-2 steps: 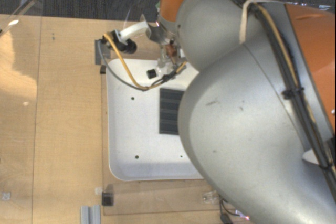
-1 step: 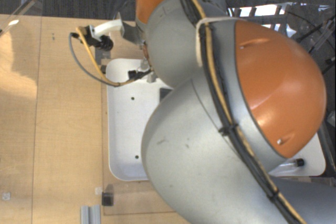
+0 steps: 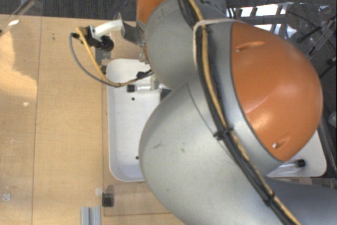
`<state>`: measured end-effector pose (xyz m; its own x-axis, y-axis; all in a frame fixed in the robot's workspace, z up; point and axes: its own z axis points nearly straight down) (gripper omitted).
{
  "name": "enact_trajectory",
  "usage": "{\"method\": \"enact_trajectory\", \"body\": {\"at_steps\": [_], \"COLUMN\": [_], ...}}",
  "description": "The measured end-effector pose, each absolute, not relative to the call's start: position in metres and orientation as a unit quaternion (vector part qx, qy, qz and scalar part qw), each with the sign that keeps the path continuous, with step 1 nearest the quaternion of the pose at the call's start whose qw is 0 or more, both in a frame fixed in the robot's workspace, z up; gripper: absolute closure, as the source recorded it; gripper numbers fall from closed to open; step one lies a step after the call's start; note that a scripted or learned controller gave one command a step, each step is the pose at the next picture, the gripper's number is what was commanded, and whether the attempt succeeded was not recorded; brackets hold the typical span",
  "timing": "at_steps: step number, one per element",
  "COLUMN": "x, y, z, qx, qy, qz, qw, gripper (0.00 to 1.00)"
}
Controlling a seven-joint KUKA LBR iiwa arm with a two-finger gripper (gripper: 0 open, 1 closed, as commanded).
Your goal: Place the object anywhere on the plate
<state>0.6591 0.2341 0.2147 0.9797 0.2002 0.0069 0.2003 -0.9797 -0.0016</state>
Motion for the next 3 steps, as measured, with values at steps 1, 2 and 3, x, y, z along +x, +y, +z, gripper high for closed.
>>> {"method": "enact_trajectory", "body": {"at_steps": [1, 2, 3], "x": [0.584, 0.587, 0.65], "y": [0.235, 0.234, 0.232], "z": [0.104, 0.116, 0.254], "qx": [-0.99, -0.99, -0.995], "qy": [-0.139, -0.138, -0.102], "qz": [-0.0002, -0.0028, -0.0036], "qw": [0.0, 0.002, 0.001], "gripper": [0.0, 1.0, 1.0]}}
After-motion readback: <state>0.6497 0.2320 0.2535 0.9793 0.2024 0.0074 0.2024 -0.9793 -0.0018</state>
